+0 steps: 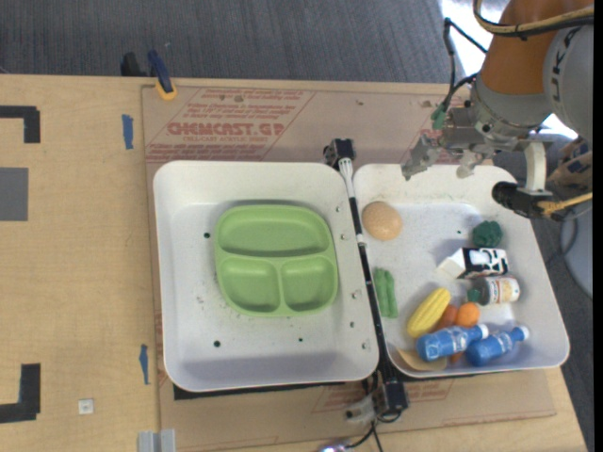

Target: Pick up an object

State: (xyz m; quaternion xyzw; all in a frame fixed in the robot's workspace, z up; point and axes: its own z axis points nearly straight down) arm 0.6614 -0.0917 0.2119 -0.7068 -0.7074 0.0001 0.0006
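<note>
My gripper (441, 163) hangs over the far edge of the right bin (551, 332), its two fingers (415, 162) spread open with nothing between them. A tan round bun (381, 220) lies below and to the left of it, apart from the fingers. Further toward the front lie a green bean pod (384, 292), a yellow banana (429, 311), a small orange ball (463, 315) and a blue bottle (471, 344). On the right side sit a dark green lump (487, 233), a black-and-white box (485, 260) and a small white bottle (498, 292).
The left bin (179, 252) holds a green divided plate (276, 257). A black clip (338, 151) sits on the ridge between the bins at the back. The arm's orange band (528, 36) rises at the upper right, with cables beside it.
</note>
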